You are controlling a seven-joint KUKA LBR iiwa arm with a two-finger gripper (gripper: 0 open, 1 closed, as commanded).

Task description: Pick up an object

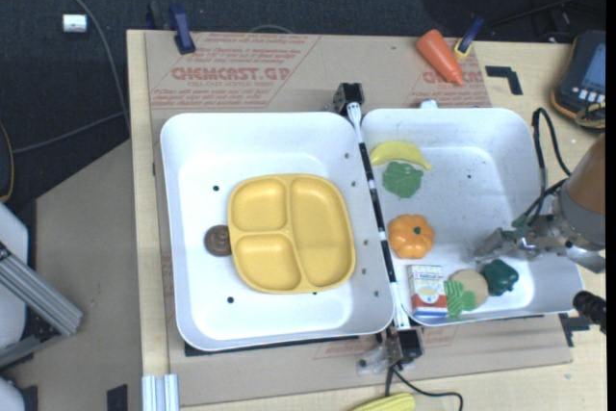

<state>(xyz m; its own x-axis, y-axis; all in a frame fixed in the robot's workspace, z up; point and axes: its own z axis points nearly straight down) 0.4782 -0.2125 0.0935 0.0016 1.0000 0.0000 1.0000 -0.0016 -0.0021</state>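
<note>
A small carton [428, 292] is seen at the right bin's [462, 135] front edge. The gripper [497, 250] is poised just above a dark green toy [500, 277]; its opening cannot be told.

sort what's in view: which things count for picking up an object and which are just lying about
For the job:
- two-finger gripper
- yellow toy banana
- green leafy toy
- orange toy pumpkin
- small printed carton
- dark green toy

Lying about:
- yellow compartment tray
- brown round piece
- orange toy carrot
</note>
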